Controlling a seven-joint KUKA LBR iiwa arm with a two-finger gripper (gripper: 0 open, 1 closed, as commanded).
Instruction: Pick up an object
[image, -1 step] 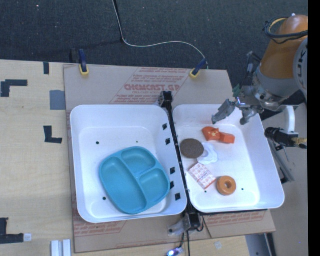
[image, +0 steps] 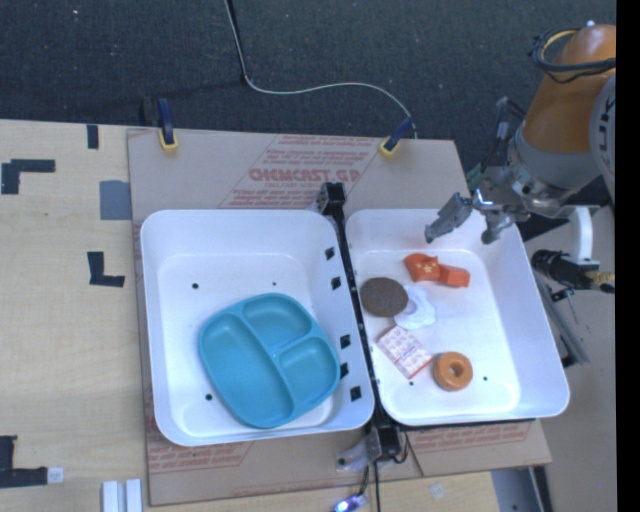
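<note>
The right bin (image: 520, 330) holds an orange-red toy (image: 435, 271), a brown round disc (image: 384, 296), a crumpled white piece (image: 420, 308), a red-and-white patterned packet (image: 402, 350) and an orange ring like a doughnut (image: 453, 371). My gripper (image: 466, 226) hovers above the bin's back right part, a little above and right of the orange-red toy. Its two dark fingers are spread apart, open, with nothing between them.
The left bin (image: 165, 300) holds a blue divided plate (image: 268, 357). A black divider (image: 345, 300) runs between the bins. Both stand on a cardboard sheet (image: 290, 170) clamped at the back. A white cable (image: 320, 90) lies behind.
</note>
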